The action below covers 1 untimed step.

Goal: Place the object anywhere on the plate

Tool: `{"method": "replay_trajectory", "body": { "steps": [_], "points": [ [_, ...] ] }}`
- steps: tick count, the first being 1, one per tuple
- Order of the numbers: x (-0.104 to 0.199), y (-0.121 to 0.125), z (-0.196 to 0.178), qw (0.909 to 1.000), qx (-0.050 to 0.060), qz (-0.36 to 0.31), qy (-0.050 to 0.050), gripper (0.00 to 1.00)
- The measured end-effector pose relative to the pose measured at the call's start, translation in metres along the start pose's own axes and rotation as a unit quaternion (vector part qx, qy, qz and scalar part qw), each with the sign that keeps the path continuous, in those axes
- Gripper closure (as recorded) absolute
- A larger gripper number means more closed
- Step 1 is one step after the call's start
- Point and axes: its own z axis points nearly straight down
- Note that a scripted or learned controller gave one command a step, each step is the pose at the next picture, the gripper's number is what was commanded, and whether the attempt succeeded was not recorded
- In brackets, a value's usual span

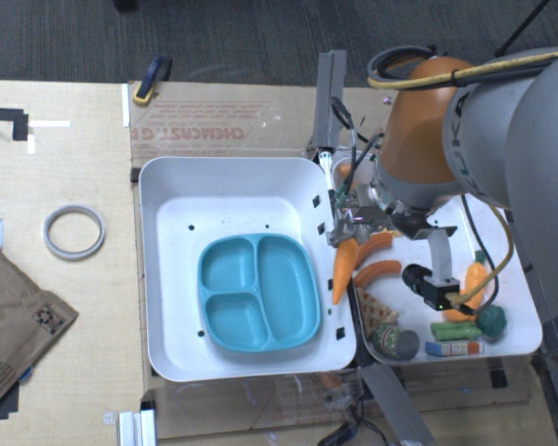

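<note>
While the grey arm [511, 128] reaches in from the right, its orange band [418, 133] sits above the far part of the right bin [528, 316], and the wrist bends down and leftward toward the wall shared by the two bins. The gripper [352, 223] hangs over that dividing wall, pointing down at the near side. Whether its fingers are open or closed cannot be told from this angle.

Just below the gripper is an orange carrot [342, 268], its thick end up against the gripper's tip and its thin end pointing toward the near side. It lies across the dividing wall, and I cannot tell whether it is gripped or only resting there. A curved orange piece [378, 272] lies just to its right in the right bin.

The blue divided plate [260, 291] sits in the left bin [167, 186], toward its near side, with the carrot just beside its right edge but not on it.

Further right in the right bin are a second carrot [476, 282], a dark green round piece [491, 321], a green block [456, 331] and a grey disc [402, 344].

On the table [56, 156], well to the left, lie a ring of tape [74, 230] and a brown box [14, 328].
</note>
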Motion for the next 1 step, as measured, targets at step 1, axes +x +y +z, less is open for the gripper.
{"method": "replay_trajectory", "body": {
  "steps": [1],
  "points": [
    [0.0,0.0,-0.0001,1.0,0.0,0.0,0.0,0.0]
  ]
}}
